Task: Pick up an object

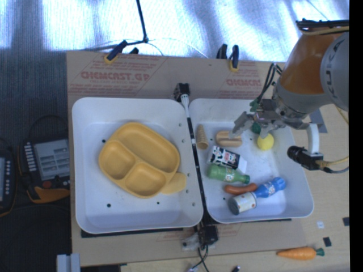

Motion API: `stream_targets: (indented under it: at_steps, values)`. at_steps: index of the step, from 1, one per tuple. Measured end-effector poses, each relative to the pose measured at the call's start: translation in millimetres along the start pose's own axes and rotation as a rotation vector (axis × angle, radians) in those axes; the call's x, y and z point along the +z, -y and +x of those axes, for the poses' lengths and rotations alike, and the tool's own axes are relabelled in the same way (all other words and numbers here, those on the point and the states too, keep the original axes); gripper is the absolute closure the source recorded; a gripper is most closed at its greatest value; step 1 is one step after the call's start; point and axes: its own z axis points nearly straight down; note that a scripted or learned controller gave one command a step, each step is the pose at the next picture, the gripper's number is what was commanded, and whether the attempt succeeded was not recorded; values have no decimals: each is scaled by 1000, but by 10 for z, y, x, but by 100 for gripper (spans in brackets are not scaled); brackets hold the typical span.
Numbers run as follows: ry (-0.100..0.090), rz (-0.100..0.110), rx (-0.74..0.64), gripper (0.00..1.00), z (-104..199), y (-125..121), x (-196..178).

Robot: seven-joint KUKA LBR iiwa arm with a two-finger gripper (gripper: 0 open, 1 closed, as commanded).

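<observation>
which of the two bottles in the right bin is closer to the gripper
The green plastic bottle, lying on its side mid-bin, is closer to the gripper. The blue plastic bottle lies farther off, toward the bin's near right corner.

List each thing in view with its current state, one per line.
gripper: above the right bin, nothing visibly held
yellow divided plate: flat in the left bin, right way up
green bottle: lying on its side
blue bottle: lying on its side
can: tipped over
black-and-white carton: lying flat
yellow ball: resting beside the gripper
toy carrot: lying on the bench outside the bins
</observation>
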Motion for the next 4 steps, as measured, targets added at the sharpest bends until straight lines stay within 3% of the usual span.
stream_targets:
  at_steps: [1, 2, 3, 4]
  values:
    - [0, 2, 1, 0, 162, 307, 624]
    - [0, 0, 1, 0, 151, 161, 923]
    - [7, -38, -4, 0, 147, 758, 1188]
    - [2, -2, 3, 0, -621, 948, 369]
